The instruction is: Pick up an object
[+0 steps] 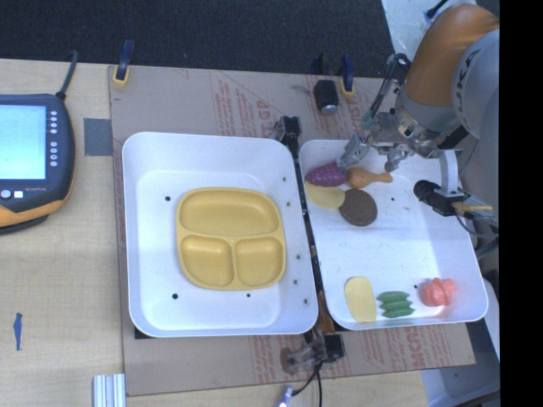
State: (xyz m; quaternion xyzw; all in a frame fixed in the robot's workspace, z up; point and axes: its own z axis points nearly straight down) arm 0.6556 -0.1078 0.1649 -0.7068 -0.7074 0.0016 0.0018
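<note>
Nearest, along the right bin's (462, 253) front edge, we see a yellow piece (360, 298), green pod (394, 303) and pink piece (437, 292), open white floor behind them, farther back a brown disc (359, 208), purple piece (327, 175) and orange drumstick (370, 177), the gripper (376, 153) spread open above, holding nothing.

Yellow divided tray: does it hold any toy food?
No, the yellow divided tray in the left bin has bare compartments; the toy food lies in the right bin.
</note>
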